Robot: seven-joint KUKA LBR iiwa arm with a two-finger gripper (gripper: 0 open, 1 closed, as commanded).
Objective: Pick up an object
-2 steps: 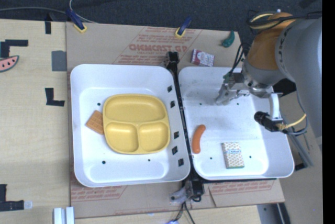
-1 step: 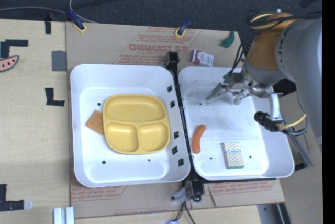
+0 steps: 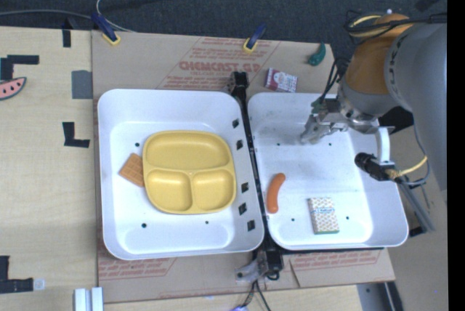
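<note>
In the right bin point(image 3: 363, 229) lie an orange sausage-shaped piece point(image 3: 275, 192) at the left side and a small printed card box point(image 3: 323, 215) toward the front. My gripper point(image 3: 315, 132) hangs over the back of that bin, fingers pointing down-left, above bare floor with nothing between them that I can make out. The left bin point(image 3: 120, 229) holds a yellow divided plate point(image 3: 190, 171) and a tan cracker-like piece point(image 3: 132, 170) tucked at the plate's left edge.
A small red and white packet point(image 3: 280, 80) lies on the cardboard behind the right bin. Yellow clamps point(image 3: 254, 40) and a green clip point(image 3: 317, 54) sit at the cardboard's back edge. A black divider point(image 3: 245, 157) runs between the bins.
</note>
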